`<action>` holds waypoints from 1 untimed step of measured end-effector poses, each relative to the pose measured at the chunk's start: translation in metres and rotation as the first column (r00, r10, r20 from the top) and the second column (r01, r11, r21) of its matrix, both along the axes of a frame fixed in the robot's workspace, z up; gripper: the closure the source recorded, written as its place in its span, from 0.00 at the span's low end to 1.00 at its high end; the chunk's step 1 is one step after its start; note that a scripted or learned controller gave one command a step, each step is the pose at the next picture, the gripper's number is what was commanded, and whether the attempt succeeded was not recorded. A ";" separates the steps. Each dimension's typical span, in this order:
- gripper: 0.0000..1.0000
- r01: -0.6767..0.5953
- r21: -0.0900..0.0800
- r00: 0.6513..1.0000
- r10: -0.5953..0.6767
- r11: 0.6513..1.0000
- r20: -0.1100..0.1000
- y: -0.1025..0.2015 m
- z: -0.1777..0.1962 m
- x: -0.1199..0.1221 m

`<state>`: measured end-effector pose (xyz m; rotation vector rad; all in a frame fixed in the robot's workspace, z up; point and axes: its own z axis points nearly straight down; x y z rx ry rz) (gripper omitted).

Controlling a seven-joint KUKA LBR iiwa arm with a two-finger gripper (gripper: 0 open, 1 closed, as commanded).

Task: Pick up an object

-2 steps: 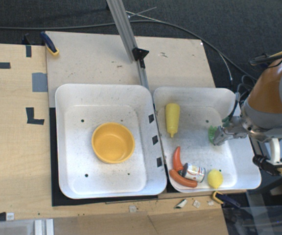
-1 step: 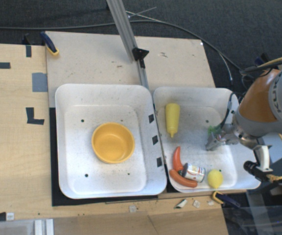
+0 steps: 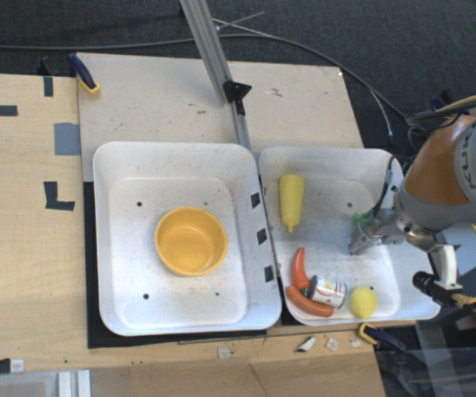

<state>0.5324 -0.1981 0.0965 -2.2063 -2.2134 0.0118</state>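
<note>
Camera view — small can [image 3: 330, 289], label unreadable; fingers [image 3: 360, 240] down in right bin [image 3: 329, 160] — state unclear

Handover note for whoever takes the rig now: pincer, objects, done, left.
Pincer: low in the right bin, by a small green item; a grip is not visible.
Right bin: yellow bottle, red pepper, hot dog, small can, lemon.
Left bin: yellow bowl.
Done: arm is down in the bin.
Left: secure and lift one object.
</note>
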 end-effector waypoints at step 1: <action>1.00 0.000 -0.005 1.000 0.000 1.000 0.012 -0.001 0.047 0.010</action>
